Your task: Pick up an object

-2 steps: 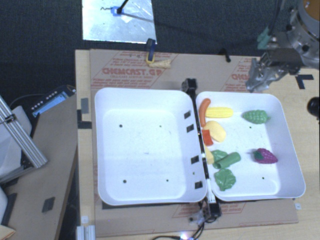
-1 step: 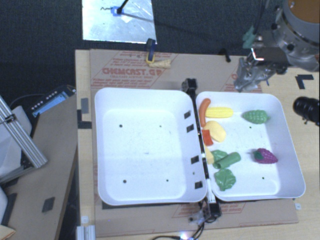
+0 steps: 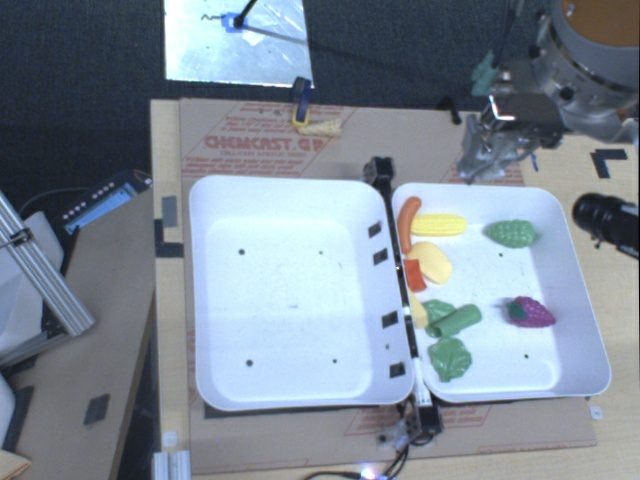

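Observation:
The right bin (image 3: 575, 298) holds several toy foods. Along its left wall lie an orange-red sausage (image 3: 407, 220), a yellow corn cob (image 3: 438, 226), a yellow-orange piece (image 3: 432, 261) and an orange carrot-like piece (image 3: 414, 275). Lower down sit a green pickle (image 3: 455, 319) and a green leafy piece (image 3: 449, 358). A green lumpy piece (image 3: 511, 232) lies near the far wall and purple grapes (image 3: 529, 312) lie at the right. My gripper (image 3: 489, 163) hangs above the bin's far rim, clear of all the toys, with nothing seen between its fingers.
The left bin (image 3: 215, 268) stands beside the right one, joined by a black clipped divider (image 3: 392, 268). A yellow and blue clamp (image 3: 303, 108) sits on the cardboard behind the bins. A shiny metal plate (image 3: 235, 23) lies at the far back.

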`<state>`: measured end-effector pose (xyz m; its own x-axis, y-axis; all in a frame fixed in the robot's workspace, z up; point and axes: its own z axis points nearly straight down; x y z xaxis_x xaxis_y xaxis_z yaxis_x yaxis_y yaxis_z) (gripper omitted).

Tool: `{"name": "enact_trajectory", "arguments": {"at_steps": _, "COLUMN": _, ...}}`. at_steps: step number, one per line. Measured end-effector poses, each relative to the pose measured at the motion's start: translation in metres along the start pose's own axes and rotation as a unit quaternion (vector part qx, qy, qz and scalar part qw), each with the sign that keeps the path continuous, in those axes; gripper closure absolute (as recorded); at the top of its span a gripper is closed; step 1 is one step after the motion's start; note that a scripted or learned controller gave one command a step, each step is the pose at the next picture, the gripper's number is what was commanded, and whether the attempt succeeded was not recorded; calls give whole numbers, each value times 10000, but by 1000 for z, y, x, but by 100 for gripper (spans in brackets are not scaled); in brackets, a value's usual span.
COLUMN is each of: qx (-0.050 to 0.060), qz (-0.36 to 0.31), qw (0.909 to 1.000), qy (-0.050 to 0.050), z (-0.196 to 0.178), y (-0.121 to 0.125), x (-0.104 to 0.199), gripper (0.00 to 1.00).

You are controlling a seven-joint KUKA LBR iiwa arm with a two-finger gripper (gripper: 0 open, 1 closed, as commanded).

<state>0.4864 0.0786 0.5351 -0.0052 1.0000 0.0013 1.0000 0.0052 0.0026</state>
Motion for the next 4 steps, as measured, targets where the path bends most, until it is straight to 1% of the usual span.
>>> {"name": "enact_trajectory", "arguments": {"at_steps": 1, "qx": 1, "qz": -4, "qw": 10000, "qy": 2, "z": 0, "y": 0, "x": 22, "gripper": 100}}
{"name": "enact_trajectory", "arguments": {"at_steps": 2, "qx": 1, "qz": 0, "qw": 10000, "qy": 0, "z": 0, "y": 0, "x": 32, "gripper": 100}}
{"name": "enact_trajectory", "arguments": {"at_steps": 4, "qx": 2, "qz": -1, "qw": 10000, "qy": 1, "z": 0, "y": 0, "x": 61, "gripper": 100}}
